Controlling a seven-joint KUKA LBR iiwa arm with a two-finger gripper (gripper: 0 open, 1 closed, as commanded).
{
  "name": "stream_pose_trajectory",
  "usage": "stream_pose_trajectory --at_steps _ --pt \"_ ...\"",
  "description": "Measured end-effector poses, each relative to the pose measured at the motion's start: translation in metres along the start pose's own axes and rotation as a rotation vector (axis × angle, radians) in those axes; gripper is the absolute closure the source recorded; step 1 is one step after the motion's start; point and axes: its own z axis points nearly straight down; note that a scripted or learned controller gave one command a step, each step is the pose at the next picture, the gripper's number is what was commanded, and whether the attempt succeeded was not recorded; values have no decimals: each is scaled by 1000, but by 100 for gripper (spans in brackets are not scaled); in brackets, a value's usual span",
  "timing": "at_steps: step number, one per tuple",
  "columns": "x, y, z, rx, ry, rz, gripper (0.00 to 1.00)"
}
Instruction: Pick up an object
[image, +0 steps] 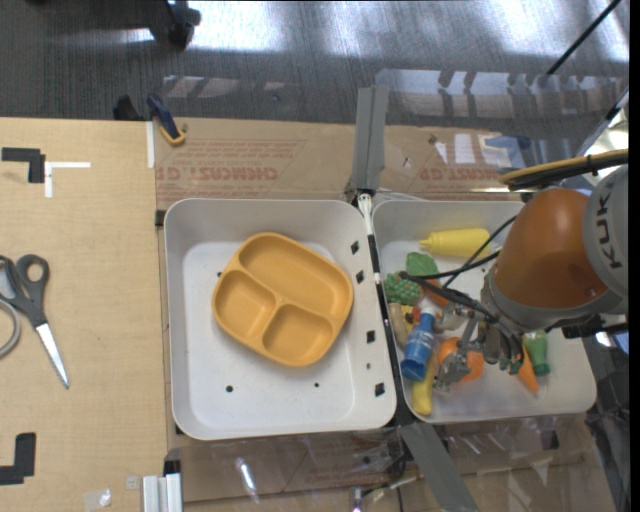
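One yellow divided plate (284, 298), two bins (190, 300)

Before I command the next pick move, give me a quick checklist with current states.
1. Pincer over the right bin: ok, it is down among the toys.
2. Something between the fingers: cannot tell, clutter hides them.
3. Targets within reach: ok, blue bottle and orange carrot lie beside the pincer.
4. Cables clear of the toys: not ok, they trail over the green toy.
5. Left bin: ok, the yellow tray lies flat, away from the arm.
6. Yellow bottle at the far wall: ok, clear of the arm.
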Motion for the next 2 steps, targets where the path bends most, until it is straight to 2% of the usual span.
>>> stream_pose_trajectory --at_steps 1,2 --pt "-6 0 -4 -1 -1 38 0" --pt "-136 12 -2 -1 -6 36 0"
